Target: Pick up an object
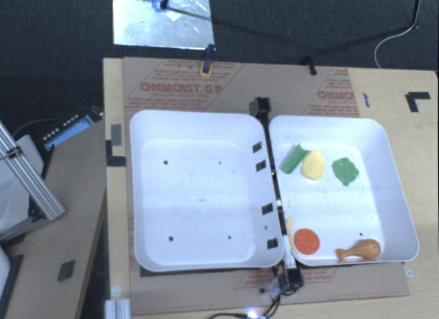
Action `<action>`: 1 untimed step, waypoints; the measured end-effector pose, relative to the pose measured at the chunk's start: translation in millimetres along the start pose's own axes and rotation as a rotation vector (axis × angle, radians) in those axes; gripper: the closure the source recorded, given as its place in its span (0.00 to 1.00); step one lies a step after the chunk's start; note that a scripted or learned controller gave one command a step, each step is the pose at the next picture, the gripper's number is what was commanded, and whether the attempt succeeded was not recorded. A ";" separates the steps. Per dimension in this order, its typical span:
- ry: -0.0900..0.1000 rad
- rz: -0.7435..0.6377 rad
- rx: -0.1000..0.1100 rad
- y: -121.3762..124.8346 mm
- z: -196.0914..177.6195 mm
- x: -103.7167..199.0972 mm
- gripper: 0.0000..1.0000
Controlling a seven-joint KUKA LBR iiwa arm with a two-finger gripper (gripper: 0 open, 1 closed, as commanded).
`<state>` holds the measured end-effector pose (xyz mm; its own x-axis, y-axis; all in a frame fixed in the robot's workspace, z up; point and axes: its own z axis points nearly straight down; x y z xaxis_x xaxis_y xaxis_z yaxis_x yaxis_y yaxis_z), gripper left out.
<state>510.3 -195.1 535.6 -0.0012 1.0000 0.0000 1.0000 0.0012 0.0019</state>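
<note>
The toys lie in the right bin point(396, 194). The red disc point(306, 241) sits apart, so it looks easy to grab. I cannot tell if the gripper is spread or closed.

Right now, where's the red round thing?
The red disc lies in the right bin, near its front left corner, just left of the brown drumstick.

A brown board point(274, 84) printed with red lettering lies under both bins. A yellow clip point(206, 69) sits at the board's far edge, and beyond that edge a shiny metal sheet point(162, 7) lies on dark carpet point(55, 36). Left of the board stand a wooden table point(62, 208) and an aluminium rail point(27, 180).
</note>
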 end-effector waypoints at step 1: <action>-0.003 -0.003 -0.003 51.3 0.5 -11.4 1.00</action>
<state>561.7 -206.4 535.2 -0.0045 1.0000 -0.0027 1.0000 0.0046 0.0045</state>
